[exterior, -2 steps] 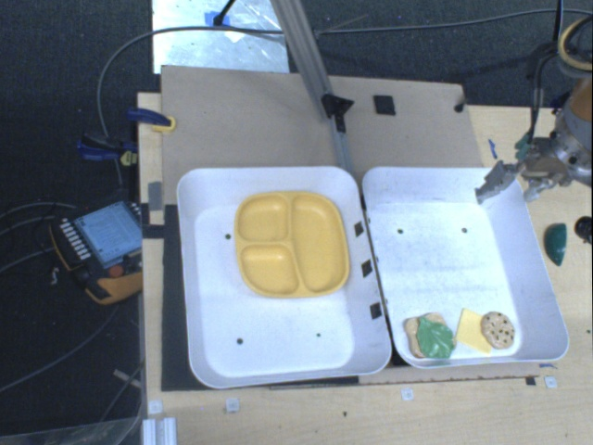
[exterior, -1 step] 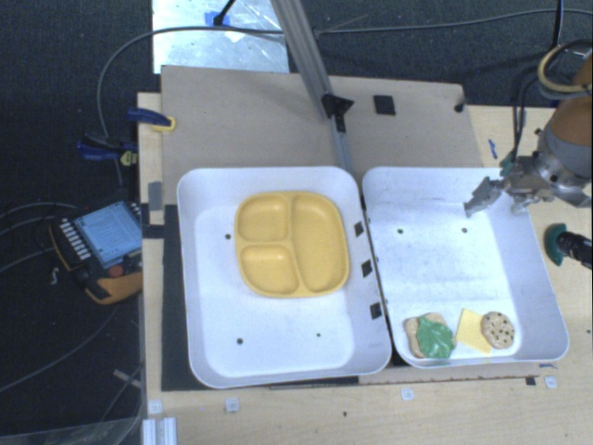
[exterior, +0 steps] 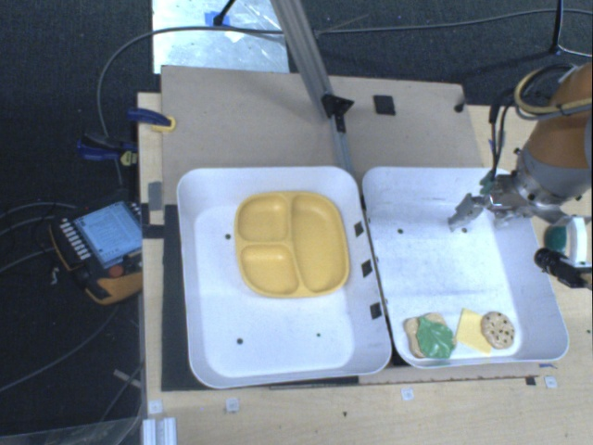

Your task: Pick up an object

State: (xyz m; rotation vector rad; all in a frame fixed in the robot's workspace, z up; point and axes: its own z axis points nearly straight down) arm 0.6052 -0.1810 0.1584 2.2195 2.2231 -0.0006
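Yellow, green and speckled-brown play-food pieces [exterior: 459, 333], likely light, stiff and flat, so best pinched across their edges, lie along the right bin's [exterior: 435, 202] near rim, well apart from the gripper [exterior: 466, 213], whose grip I cannot tell.

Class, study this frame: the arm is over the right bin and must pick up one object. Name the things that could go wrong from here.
1. The green item, yellow wedge and cookie crowd together at the right bin's near edge, so a grasp might catch two or knock one aside.
2. They lie close to the bin's rim, which could block the gripper.
3. They look flat, so the gripper may close above them.
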